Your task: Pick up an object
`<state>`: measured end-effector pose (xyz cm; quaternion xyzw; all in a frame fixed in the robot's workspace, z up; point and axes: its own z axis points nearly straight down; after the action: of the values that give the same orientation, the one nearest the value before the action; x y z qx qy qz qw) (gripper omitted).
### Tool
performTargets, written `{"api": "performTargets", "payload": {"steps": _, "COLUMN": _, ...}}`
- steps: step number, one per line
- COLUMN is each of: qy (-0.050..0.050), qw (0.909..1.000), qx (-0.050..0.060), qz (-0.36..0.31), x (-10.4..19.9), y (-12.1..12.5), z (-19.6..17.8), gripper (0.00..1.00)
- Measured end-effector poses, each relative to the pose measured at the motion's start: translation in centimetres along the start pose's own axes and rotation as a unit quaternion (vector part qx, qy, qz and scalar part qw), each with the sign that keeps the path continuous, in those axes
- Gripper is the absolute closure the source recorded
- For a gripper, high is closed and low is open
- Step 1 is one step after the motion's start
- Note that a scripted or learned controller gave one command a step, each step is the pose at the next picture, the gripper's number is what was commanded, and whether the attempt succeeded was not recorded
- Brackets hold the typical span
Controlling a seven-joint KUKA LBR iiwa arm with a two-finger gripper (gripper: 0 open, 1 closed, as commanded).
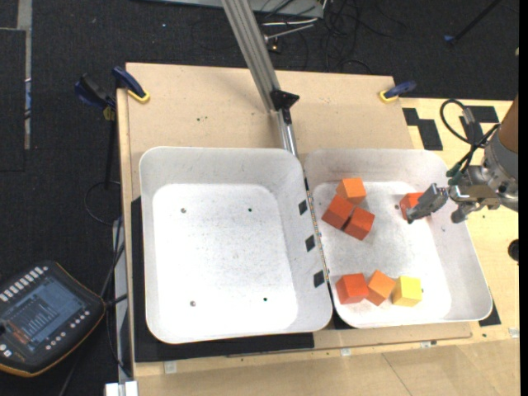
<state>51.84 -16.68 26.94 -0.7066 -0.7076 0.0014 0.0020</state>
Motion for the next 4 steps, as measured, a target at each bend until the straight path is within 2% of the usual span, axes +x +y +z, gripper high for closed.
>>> {"api": "performTargets", "payload": {"steps": 1, "qy": -0.001, "qw": 1.0, "qx": -0.002, "qz": 0.001, "x": 0.0, "y": 0.1, "z": -0.2, "gripper": 0.0}}
{"api": "performTargets", "payload": {"steps": 2, "qy": 0.0, "qw": 1.0, "qx": 0.0, "qz": 0.001, "x": -0.2, "y": -0.7, "z": 5.8, "gripper": 0.0}}
{"api": "performTargets", "payload": {"steps": 3, "qy": 0.0, "qw": 1.0, "qx": 0.0, "qz": 0.001, "x": -0.7, "y": -0.8, "z": 10.2, "gripper": 0.0}}
{"api": "performTargets", "payload": {"steps": 4, "qy": 0.001, "qw": 1.0, "qx": 0.001, "qz": 0.001, "x": -0.5, "y": -0.8, "z": 16.7, "gripper": 0.0}}
